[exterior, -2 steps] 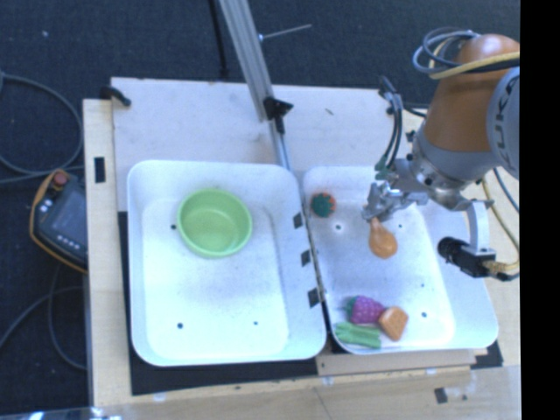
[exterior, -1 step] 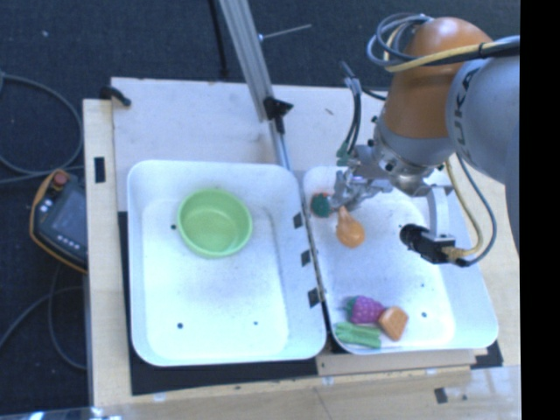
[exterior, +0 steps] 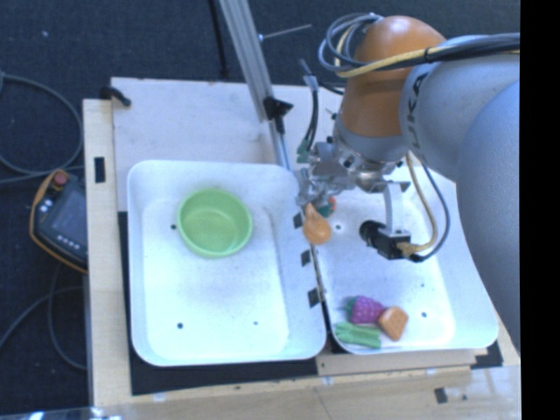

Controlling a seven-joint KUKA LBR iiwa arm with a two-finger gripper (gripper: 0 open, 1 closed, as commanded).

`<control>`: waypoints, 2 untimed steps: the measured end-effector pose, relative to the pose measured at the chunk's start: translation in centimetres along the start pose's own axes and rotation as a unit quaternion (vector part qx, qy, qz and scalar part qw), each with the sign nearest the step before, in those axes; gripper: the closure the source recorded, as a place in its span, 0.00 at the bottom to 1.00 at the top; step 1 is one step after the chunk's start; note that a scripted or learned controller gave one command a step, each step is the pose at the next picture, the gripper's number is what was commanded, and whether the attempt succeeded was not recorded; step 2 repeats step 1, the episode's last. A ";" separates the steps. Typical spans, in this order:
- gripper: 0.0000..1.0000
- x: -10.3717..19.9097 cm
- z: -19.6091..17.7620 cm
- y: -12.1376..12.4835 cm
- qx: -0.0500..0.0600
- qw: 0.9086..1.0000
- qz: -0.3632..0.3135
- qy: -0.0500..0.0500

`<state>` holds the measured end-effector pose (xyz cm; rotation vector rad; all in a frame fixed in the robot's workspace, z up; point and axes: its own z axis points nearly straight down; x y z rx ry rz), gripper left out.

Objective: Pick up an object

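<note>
Hanging over the inner edge of the right bin (exterior: 437, 322), the gripper (exterior: 313, 210) points down at the ridge where the two bins meet, and a small orange object (exterior: 316, 229) sits right at its fingertips. The fingers appear closed on that orange piece, which looks lifted off the bin floor, just right of the dividing rim. It is rounded and smooth, like a plastic toy fruit.

Well apart from it, in the near corner of the right bin, three more toys lie touching each other: a bumpy purple bunch of grapes (exterior: 366, 309), a flat green pod (exterior: 357, 335) below it, and an orange rounded piece (exterior: 394, 323) at their right. All look like glossy moulded plastic.

A light green bowl (exterior: 214, 223), round and shallow with a matte sheen, rests in the far part of the left bin (exterior: 175, 322). Both bins are white, shallow, with rounded corners and a faintly speckled floor. Above the gripper, the arm's orange band (exterior: 385, 68) is smooth and domed, with grey cables looping round it.
</note>
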<state>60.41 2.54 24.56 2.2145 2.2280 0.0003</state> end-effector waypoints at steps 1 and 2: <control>1.00 6.0 0.2 0.6 -0.001 1.000 -0.001 0.000; 1.00 6.0 0.2 0.6 -0.001 1.000 -0.001 0.000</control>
